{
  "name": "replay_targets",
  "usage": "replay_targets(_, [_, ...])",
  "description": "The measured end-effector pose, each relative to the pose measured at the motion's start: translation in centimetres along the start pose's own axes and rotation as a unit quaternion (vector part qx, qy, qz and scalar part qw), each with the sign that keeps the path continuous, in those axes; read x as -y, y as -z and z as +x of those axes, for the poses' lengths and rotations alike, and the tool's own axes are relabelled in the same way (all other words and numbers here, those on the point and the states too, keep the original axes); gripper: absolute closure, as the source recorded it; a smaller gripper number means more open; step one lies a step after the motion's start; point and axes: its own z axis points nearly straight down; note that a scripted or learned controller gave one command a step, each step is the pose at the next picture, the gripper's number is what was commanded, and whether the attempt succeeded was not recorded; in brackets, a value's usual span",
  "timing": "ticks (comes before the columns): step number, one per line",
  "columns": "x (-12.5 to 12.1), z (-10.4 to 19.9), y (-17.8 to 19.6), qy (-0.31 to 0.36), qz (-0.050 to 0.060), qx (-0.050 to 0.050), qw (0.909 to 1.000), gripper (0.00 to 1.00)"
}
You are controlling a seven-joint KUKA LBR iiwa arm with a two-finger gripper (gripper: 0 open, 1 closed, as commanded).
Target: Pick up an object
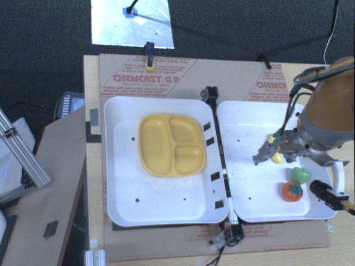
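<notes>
In the right bin my gripper hangs low over the middle of the floor, reaching in from the right under the grey and orange arm. A small yellow object lies right at the gripper's tip, partly hidden by it; whether it is gripped is unclear. A green object sits just right of and below the gripper. Touching the green object's lower side is an orange-red round object with a green top.
The left bin holds a yellow divided plate near its middle. A black-clipped divider runs between the two bins. Cardboard lies under both bins, and a metal sheet lies beyond.
</notes>
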Motion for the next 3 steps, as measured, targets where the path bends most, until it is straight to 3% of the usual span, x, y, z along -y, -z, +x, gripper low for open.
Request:
replay_targets(1, [-0.2, 0.0, 0.5, 0.001, -0.005, 0.001, 1.0000, 0.00])
replay_targets(3, [0.3, 0.4, -9.8, 0.000, -0.002, 0.000, 1.0000, 0.00])
